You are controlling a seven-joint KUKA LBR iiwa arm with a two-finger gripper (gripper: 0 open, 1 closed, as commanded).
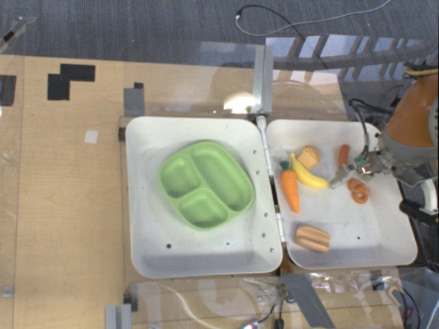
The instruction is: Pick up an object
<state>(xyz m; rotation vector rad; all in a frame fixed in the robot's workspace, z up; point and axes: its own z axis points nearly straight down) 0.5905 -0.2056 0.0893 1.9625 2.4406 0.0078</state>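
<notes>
- Reaching in from the right, the arm (418, 122) puts its end effector (341, 177) low over the right bin (384, 245), between the banana (309, 177) and the pretzel (358, 190).
- Its state I cannot tell: the tip is too small and blurred, and nothing visibly sits in its grip.
- The banana lies just left of the tip, with a bun (309, 157) touching its upper end.
- A carrot (291, 189) lies beside the banana, near the bin's left wall.
- A red sausage (343, 155) sits above the tip, and the pretzel just right of it.
- A hot dog (312, 238) rests apart from the rest, toward the bin's front.
- The left bin (147, 245) holds a green divided plate (206, 184).
- Both bins stand on the table (62, 204).
</notes>
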